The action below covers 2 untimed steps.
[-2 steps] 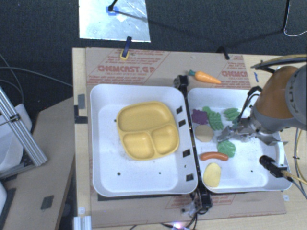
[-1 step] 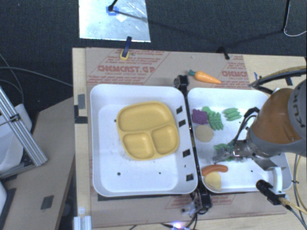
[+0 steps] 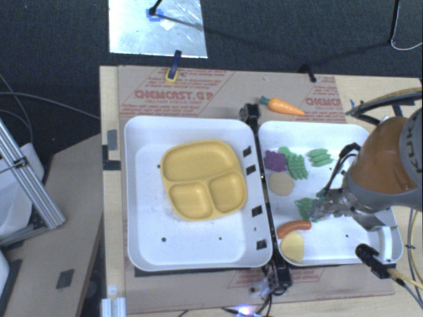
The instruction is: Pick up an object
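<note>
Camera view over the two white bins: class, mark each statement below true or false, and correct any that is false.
1. The yellow divided tray lies in the left bin. True.
2. The toy carrot lies inside the right bin. False: it lies on the board beyond the bins' far rim.
3. The purple grapes share a bin with the red sausage. True.
4. The gripper hangs over the left bin. False: it is over the right bin, near a green toy.
5. The yellow tray has five compartments. False: it has three.
</note>
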Motion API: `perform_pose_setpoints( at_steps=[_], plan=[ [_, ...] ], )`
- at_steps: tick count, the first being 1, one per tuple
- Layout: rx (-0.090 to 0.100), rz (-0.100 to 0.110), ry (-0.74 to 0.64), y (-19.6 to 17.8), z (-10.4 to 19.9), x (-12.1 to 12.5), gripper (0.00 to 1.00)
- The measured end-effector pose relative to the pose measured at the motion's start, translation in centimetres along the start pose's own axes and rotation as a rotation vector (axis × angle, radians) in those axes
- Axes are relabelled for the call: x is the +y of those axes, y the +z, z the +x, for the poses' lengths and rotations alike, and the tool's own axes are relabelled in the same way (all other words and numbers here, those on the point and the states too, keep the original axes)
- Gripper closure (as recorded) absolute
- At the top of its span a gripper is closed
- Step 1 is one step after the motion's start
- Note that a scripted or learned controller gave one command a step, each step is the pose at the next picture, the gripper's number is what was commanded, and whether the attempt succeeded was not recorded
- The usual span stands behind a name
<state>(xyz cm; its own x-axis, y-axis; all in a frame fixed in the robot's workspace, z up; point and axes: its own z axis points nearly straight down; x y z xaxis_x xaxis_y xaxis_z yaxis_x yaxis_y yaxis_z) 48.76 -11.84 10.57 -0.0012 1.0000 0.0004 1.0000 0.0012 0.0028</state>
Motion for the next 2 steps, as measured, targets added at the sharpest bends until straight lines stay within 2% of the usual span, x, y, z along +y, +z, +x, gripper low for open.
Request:
perform_pose_setpoints(
  at_steps=[1, 2],
  plan=[
    [0.000, -0.004, -0.007, -6.6, 3.8, 0.1, 1.00],
    [-0.004, -0.008, -0.001, -14.0, 1.2, 0.1, 1.00]
  ],
)
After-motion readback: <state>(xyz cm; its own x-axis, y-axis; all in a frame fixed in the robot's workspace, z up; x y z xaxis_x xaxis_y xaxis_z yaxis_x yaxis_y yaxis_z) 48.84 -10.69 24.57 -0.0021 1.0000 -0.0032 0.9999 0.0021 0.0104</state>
